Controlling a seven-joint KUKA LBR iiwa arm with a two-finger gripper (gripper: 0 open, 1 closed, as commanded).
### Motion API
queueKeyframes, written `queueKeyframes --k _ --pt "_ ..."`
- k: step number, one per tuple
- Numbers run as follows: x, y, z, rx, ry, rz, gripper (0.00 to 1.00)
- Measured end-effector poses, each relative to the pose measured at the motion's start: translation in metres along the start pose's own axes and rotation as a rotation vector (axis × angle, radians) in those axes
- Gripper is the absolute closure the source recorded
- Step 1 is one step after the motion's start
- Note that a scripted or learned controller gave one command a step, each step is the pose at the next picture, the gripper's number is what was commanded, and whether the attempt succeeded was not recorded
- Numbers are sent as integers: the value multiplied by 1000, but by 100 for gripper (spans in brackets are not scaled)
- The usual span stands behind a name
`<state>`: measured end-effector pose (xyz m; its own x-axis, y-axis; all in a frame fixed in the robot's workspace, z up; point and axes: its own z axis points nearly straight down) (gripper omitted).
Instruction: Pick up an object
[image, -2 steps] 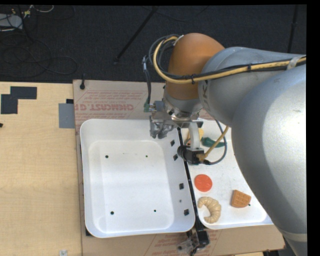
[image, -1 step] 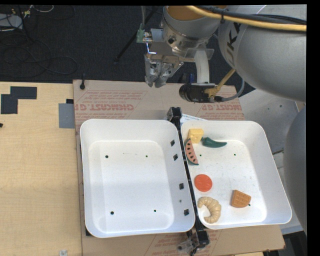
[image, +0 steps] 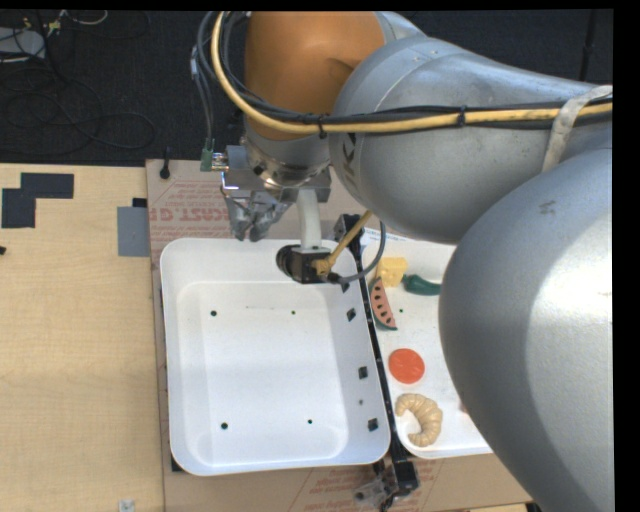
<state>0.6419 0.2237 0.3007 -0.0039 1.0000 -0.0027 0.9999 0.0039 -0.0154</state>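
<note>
- Croissant (image: 420, 418): right bin (image: 450, 445), near front edge; curved, ridged, tan; long axis roughly front-to-back.
- Watermelon slice (image: 383, 303) by the divider, lengthwise front-to-back.
- Gripper (image: 255, 222) above left bin (image: 190, 440) far rim; finger state indeterminate.

Orange disc (image: 406, 366), white bins (image: 190, 300)

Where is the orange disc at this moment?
The orange disc lies in the right bin, near its left wall, between the watermelon slice above it and the croissant below it in the camera view.
</note>
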Motion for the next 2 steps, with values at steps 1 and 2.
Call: queueKeyframes --k 1,2 --pt "15 0 -184 -30 8 1 100" --pt "18 -3 -70 -1 -2 7 100"
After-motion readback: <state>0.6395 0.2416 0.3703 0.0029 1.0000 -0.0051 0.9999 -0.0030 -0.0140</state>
